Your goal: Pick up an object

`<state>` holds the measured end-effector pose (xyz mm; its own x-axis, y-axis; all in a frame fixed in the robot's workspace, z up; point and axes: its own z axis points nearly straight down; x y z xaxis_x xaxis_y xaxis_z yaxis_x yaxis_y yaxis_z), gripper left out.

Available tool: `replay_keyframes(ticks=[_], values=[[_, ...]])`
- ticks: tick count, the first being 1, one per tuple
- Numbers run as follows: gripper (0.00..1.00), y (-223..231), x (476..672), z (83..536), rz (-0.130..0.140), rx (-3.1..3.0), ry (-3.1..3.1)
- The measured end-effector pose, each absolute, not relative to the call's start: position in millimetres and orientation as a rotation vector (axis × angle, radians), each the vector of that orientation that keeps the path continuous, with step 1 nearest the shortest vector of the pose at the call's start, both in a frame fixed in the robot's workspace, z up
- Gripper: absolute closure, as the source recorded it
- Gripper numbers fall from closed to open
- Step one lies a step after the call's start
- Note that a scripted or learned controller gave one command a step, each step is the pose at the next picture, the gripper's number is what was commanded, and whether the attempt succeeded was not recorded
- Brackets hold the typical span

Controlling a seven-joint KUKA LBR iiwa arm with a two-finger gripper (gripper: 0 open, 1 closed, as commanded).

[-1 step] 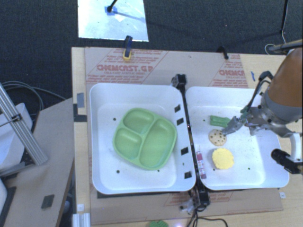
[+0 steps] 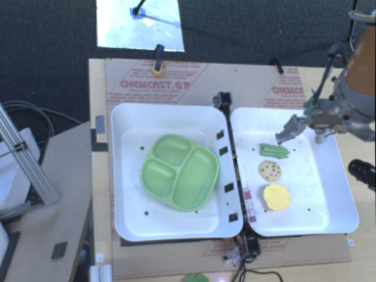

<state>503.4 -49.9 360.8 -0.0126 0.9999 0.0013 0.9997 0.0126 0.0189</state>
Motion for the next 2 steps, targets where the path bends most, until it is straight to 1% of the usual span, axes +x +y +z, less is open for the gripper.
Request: replay_keyframes(ticks=[1,2], values=[[0.0,-26,485.6,268,-0.006,2.221,2.23],[0.0,46,488.1,246,0.001,2.211,2.237]])
